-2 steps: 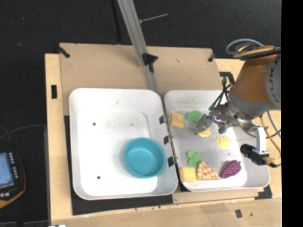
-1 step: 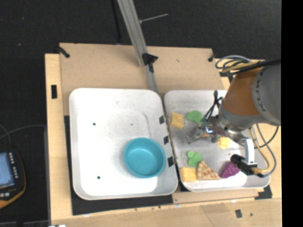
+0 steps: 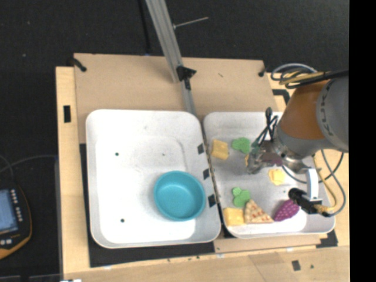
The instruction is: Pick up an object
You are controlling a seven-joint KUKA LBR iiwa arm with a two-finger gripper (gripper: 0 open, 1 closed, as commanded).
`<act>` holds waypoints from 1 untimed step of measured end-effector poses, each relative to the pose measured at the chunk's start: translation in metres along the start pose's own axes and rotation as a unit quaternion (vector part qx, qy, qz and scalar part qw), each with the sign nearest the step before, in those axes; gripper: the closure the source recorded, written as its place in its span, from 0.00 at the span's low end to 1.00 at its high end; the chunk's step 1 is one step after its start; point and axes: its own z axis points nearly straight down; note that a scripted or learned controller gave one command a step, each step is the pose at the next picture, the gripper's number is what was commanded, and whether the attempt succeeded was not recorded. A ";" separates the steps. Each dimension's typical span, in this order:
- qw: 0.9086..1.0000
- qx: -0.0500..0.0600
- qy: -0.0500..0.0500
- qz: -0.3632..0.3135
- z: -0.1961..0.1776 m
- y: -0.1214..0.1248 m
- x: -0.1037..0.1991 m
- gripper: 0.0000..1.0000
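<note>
My gripper (image 3: 254,161) reaches down into the right bin (image 3: 235,122), near its middle, from the arm at the right. Just left of it lie a green leafy piece (image 3: 241,144) and a yellow cheese block (image 3: 220,150). A small yellow piece (image 3: 277,175) sits just right of the fingers. At the bin's front are a second green piece (image 3: 238,196), a yellow block (image 3: 233,217), a pizza slice (image 3: 256,212) and purple grapes (image 3: 286,210). I see nothing clearly held.
A blue bowl (image 3: 176,195) stands in the left bin (image 3: 129,140) near its front right. A grey pole (image 3: 167,37) slants over the bench behind the bins. Black and yellow cables (image 3: 311,201) hang by the right bin's front right corner.
</note>
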 end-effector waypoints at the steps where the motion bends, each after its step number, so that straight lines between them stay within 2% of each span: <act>1: 1.000 -0.001 -0.001 -0.002 -0.047 -0.005 -0.005 1.00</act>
